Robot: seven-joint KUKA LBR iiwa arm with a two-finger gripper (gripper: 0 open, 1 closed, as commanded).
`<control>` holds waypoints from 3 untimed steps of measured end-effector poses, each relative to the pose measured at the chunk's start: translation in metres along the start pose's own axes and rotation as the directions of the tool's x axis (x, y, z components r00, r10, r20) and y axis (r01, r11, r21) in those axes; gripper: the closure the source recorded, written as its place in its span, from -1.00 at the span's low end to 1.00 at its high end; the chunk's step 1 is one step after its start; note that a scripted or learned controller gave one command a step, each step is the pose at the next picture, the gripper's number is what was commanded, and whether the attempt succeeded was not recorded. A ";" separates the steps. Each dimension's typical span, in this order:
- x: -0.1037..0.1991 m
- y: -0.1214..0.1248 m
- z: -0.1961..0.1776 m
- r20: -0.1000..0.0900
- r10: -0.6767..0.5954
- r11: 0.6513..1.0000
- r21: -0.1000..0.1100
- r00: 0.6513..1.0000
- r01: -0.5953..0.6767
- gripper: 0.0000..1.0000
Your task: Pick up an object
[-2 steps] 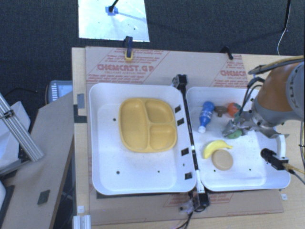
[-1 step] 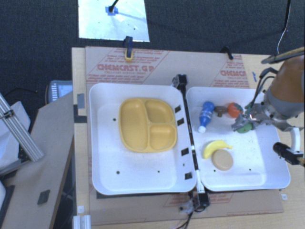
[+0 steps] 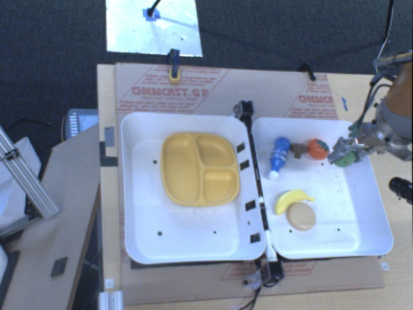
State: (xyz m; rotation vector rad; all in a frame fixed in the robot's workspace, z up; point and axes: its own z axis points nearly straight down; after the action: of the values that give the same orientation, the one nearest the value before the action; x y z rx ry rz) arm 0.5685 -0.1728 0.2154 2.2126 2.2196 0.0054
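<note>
Over right bin's (image 3: 381, 237) far right edge, hand (image 3: 344, 152) poised low, seemingly clamped on small green thing (image 3: 346, 159); grip itself too small to confirm, so cannot tell clenched or released. Green thing sits at far right of that bin, just right of orange ball (image 3: 317, 148), probably chosen for clear side approach. Too blurred to read its long axis or heading. Further left, blue bottle (image 3: 279, 155) lying with long axis running near to far, white cap nearest. Nearer, banana (image 3: 294, 199) touching tan disc (image 3: 301, 217). Left bin (image 3: 139, 237) carrying yellow tray (image 3: 199, 168).
</note>
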 end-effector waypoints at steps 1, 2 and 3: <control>0.000 0.001 -0.017 -0.002 -0.001 1.000 0.004 1.000 0.001 1.00; 0.063 0.012 -0.015 -0.004 -0.007 1.000 0.006 1.000 0.007 1.00; 0.124 0.017 -0.017 -0.004 -0.007 1.000 0.006 1.000 0.007 1.00</control>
State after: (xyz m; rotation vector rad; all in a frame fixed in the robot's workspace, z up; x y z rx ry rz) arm 0.5845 -0.0486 0.2318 2.2098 2.2326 0.0032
